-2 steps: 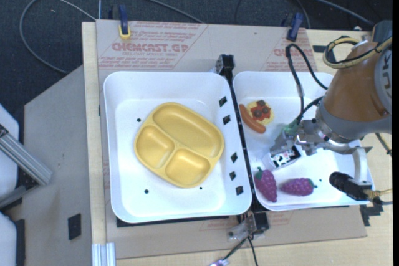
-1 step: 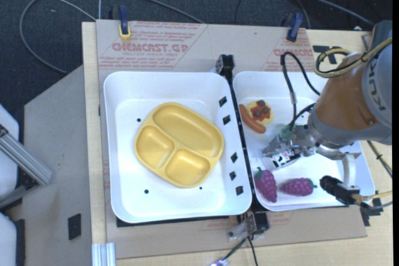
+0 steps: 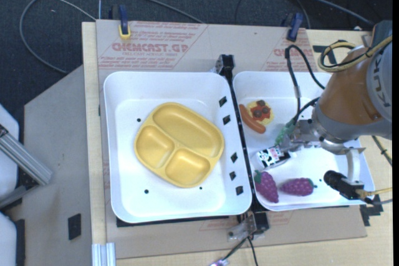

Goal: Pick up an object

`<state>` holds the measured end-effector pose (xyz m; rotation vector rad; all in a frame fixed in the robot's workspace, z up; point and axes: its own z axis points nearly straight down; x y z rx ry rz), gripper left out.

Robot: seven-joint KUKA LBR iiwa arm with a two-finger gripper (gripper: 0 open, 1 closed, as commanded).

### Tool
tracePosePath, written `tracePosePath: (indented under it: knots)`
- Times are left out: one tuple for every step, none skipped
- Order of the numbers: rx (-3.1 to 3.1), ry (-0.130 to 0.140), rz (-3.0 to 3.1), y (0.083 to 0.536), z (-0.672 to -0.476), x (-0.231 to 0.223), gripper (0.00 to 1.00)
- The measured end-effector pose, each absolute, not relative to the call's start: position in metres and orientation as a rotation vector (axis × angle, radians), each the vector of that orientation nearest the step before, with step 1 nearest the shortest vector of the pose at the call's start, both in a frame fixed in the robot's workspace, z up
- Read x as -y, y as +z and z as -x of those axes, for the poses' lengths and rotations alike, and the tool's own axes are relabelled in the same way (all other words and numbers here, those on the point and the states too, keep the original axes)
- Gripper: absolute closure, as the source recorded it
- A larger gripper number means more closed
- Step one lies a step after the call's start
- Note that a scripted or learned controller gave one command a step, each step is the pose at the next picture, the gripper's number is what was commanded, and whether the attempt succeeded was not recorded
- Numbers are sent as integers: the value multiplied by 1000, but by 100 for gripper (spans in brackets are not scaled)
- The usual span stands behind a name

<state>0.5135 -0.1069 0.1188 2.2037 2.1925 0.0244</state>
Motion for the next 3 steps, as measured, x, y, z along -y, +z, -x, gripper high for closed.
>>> tracePosePath:
  knots:
    - [-2221, 4, -2218, 167, -508, 101, 100]
    - [-2219, 7, -2216, 221, -509, 101, 100]
    - [-2224, -2, -2224, 208, -509, 100, 100]
